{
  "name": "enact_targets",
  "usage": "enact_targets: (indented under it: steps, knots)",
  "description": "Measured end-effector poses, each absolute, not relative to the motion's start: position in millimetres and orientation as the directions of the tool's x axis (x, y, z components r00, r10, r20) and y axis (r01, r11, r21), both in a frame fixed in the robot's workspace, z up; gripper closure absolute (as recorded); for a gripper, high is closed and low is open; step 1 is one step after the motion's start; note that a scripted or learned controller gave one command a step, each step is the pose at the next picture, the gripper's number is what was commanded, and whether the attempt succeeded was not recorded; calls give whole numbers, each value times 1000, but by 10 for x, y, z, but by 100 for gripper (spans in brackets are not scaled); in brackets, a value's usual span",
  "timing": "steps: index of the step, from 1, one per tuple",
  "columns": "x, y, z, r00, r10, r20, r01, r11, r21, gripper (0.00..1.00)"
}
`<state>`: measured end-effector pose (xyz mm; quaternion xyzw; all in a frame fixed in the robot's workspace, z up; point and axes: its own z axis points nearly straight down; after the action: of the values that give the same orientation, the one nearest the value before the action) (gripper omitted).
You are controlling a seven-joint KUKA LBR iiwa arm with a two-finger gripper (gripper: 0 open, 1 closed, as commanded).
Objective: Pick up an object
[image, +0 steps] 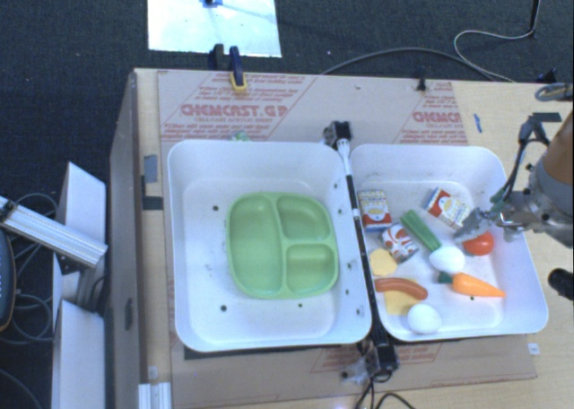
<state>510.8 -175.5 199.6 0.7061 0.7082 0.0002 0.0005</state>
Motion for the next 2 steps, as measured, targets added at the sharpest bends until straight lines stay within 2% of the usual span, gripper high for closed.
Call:
enact_targets:
  steps: [1,2]
  knots:
    - [5329,-1690,856,-4,1000,0,1000,4,1,0]
    - [5968,-1295,849,-5,1000,0,1000,5,3,0]
